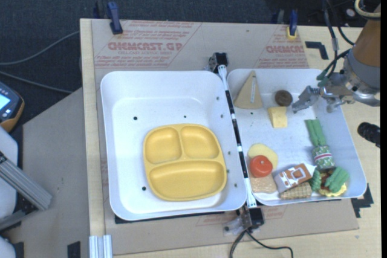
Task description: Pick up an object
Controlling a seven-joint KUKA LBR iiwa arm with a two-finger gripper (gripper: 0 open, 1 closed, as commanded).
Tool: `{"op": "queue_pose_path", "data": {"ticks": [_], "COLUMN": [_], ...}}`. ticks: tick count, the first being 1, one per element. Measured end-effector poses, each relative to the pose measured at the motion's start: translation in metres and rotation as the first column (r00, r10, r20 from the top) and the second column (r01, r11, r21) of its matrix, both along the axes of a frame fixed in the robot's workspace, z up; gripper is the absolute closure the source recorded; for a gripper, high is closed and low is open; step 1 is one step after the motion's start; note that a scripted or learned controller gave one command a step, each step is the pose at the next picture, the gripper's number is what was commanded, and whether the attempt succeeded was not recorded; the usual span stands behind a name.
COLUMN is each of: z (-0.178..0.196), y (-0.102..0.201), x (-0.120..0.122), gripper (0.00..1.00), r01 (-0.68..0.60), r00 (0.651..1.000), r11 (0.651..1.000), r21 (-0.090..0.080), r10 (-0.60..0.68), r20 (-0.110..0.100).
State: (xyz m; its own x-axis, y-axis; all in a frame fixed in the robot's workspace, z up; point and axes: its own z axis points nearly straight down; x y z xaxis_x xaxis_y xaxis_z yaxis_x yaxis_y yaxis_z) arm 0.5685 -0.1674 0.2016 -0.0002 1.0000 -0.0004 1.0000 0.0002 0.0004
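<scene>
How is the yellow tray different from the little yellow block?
The yellow tray lies in the left bin; the little yellow block lies in the right bin. The tray is far bigger. The tray has three compartments; the block is a plain chunk. Both are yellow.

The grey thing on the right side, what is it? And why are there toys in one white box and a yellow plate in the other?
That grey thing is a robot arm with a gripper for grabbing. A camera above the bench looks down on two white bins. The left bin holds a yellow plate with three sections. The right bin holds play food: a toy tomato, a yellow cheese block, a brown ball and a green stalk. The robot's job is picking one up. The gripper is above that bin, holding nothing.
</scene>
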Motion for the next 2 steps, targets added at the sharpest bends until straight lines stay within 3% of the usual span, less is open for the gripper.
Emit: {"op": "queue_pose_path", "data": {"ticks": [1,2], "z": [-0.120,-0.105], "y": [-0.047,-0.047], "x": [0.018,0.019], "gripper": [0.00,1.00], "r01": [0.000,-0.002], "r00": [1.000,1.000], "r11": [1.000,1.000], "r21": [0.008,0.001], "r10": [0.000,0.002], "r20": [-0.002,0.002]}}
